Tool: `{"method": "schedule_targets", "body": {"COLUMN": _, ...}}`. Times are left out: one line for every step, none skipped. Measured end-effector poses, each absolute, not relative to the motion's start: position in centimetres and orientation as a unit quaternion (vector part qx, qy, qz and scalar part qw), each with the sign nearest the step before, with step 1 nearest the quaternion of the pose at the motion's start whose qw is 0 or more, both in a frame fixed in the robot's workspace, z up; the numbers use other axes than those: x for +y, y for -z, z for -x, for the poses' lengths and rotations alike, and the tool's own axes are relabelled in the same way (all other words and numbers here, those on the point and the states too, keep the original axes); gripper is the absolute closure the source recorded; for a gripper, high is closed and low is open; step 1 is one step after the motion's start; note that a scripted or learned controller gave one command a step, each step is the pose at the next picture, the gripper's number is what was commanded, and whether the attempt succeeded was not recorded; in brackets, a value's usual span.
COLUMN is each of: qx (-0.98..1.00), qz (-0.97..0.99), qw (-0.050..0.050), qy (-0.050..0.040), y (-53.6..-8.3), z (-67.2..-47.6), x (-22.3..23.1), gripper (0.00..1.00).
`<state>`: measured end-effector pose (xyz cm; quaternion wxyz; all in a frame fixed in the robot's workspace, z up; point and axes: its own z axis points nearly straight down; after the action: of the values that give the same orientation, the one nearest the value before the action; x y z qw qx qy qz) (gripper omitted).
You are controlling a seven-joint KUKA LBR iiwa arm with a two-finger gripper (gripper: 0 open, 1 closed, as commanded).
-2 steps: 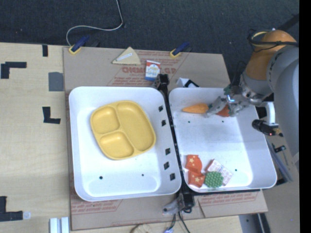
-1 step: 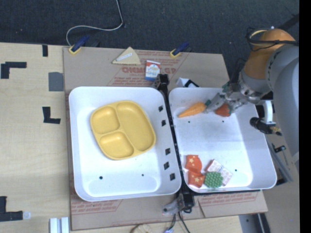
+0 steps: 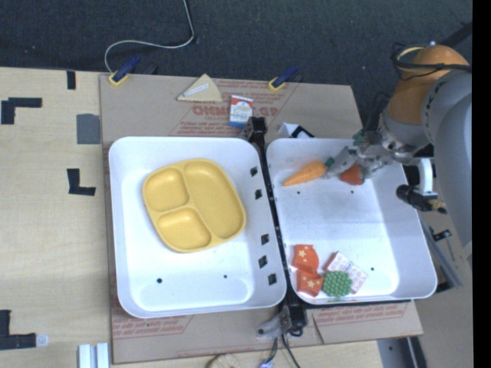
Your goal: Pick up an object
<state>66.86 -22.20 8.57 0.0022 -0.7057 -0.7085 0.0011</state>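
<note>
In the right bin, an orange carrot lies at the far left part, pointing left. Just right of it sits a small red object. My gripper hangs low over the bin's far side, right above the red object and at the carrot's green end. Whether it touches either one is unclear. At the bin's near edge lie an orange-red piece, a green round thing and a white patterned packet.
The left bin holds a yellow divided plate. Behind the bins on the cardboard stand a small red and white carton and a pale wedge. The arm's orange band rises at the right.
</note>
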Motion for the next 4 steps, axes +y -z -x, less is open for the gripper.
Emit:
{"method": "schedule_targets", "body": {"qx": -0.709, "qz": 0.706, "qw": 0.002, "qy": -0.0013, "y": -8.57, "z": -66.86, "x": -22.19, "gripper": 0.00}}
{"method": "schedule_targets", "body": {"qx": -0.709, "qz": 0.706, "qw": 0.002, "qy": -0.0013, "y": -8.57, "z": -66.86, "x": -22.19, "gripper": 0.00}}
{"method": "schedule_targets", "body": {"qx": -0.709, "qz": 0.706, "qw": 0.002, "qy": -0.0014, "y": -8.57, "z": -66.86, "x": -22.19, "gripper": 0.00}}
{"method": "schedule_targets", "body": {"qx": -0.709, "qz": 0.705, "qw": 0.002, "qy": -0.0026, "y": -9.56, "z": -66.85, "x": -22.23, "gripper": 1.00}}
